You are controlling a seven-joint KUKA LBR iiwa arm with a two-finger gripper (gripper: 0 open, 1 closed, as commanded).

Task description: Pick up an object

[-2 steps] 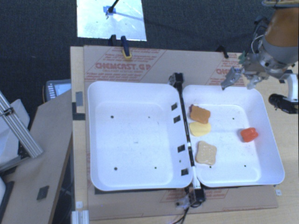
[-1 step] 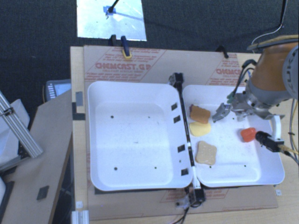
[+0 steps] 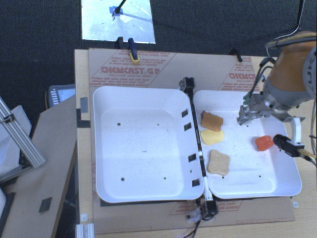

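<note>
My gripper hangs over the back part of the right bin, with the grey and orange arm coming in from the right. Several objects lie in this bin. A brown bread-like piece sits left of the gripper, near the divider. Just in front of it lies a pale yellow piece. A tan toast slice lies nearer the front. An orange-red piece rests to the front right of the gripper. None of them touches the gripper.
The left bin stands beside the right one, with black clips along the divider between them. A black part on the arm juts out just right of the orange-red piece. Cardboard lies under both bins.
</note>
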